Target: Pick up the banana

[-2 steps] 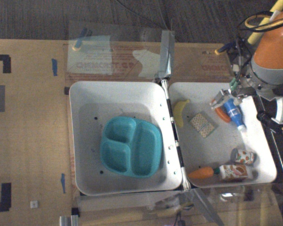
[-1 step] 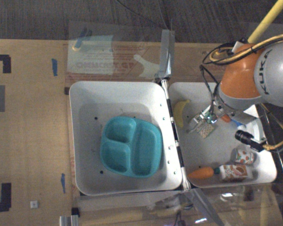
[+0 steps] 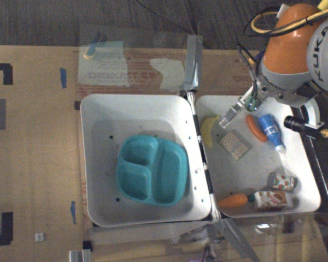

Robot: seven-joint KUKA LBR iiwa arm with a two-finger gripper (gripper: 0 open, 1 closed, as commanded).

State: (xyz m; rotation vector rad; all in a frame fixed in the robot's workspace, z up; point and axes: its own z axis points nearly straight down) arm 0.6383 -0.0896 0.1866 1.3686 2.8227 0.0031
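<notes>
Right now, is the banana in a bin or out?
In. The banana lies in the right bin, against its left wall.

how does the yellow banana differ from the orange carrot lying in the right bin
The yellow banana is curved and lies against the right bin's left wall, near the gripper. The orange carrot is straight and tapered, lying by the near wall beside a small printed bottle. Both lie flat in the same bin.
</notes>
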